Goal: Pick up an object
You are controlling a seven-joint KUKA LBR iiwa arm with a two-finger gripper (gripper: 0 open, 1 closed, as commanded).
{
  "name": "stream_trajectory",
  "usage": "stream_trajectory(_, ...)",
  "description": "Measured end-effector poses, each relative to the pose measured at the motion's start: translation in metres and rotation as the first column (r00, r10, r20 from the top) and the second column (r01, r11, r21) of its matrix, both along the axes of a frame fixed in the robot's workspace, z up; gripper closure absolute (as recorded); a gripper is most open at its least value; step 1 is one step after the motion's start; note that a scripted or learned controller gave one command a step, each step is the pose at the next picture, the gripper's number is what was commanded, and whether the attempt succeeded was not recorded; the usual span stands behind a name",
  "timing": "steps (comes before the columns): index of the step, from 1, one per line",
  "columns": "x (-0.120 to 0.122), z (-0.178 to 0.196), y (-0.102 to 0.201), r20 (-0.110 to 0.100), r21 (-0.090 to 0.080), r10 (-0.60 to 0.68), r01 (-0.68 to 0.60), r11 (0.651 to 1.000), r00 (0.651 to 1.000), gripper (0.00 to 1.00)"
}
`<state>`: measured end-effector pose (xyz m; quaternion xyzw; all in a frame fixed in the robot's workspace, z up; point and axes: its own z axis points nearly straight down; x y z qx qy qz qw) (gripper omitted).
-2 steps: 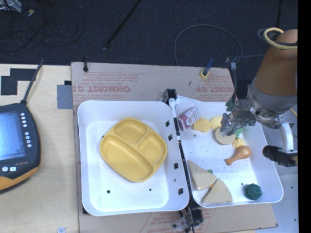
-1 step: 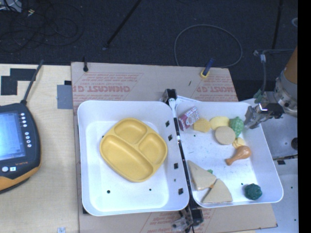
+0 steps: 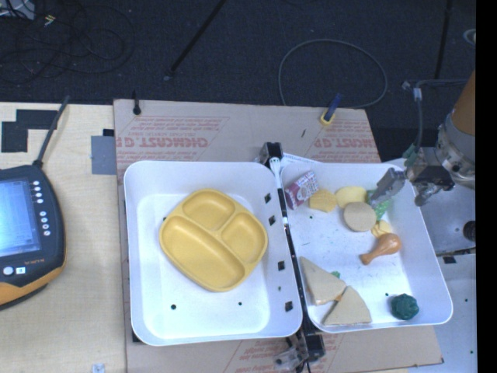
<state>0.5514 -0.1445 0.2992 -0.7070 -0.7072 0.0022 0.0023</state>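
Over the far right edge of the right bin (image 3: 435,247), the gripper (image 3: 407,185) hangs with its two fingers spread apart and nothing between them; one finger (image 3: 386,185) dips toward the bin's far side, the other (image 3: 429,189) sits near the rim. You have no set target, so any piece will do: closest under the fingers are a round beige disc (image 3: 359,217) and a yellow lump (image 3: 351,196), touching or nearly so, with a second yellow piece (image 3: 324,202) and a crinkled wrapper (image 3: 302,186) further toward the divider. A toy drumstick (image 3: 381,247) lies mid-bin, two sandwich wedges (image 3: 335,295) at the near edge, a green ball (image 3: 404,307) in the near right corner. The left bin (image 3: 147,286) carries a yellow divided plate (image 3: 213,238). Watch these risks: the cluster at the far side is tight, so a descent there may wedge a finger onto one piece and shove its neighbour instead of straddling anything. The disc looks flat and low, likely to slip out of a pinch. The outer finger is close to the rim and could strike it on the way down. The ball may roll.
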Motion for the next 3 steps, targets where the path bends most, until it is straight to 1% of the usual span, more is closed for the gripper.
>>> stream_trajectory(1, 0.037, -0.092, -0.041, -0.007, 0.001, -0.001, 0.001, 1.000, 1.000, 0.00)
stream_trajectory(2, 0.020, -0.218, -0.056, 0.001, 0.006, -0.003, 0.003, 1.000, 1.000, 0.00)
stream_trajectory(3, 0.060, -0.213, -0.010, 0.005, 0.000, 0.004, -0.004, 1.000, 1.000, 0.00)
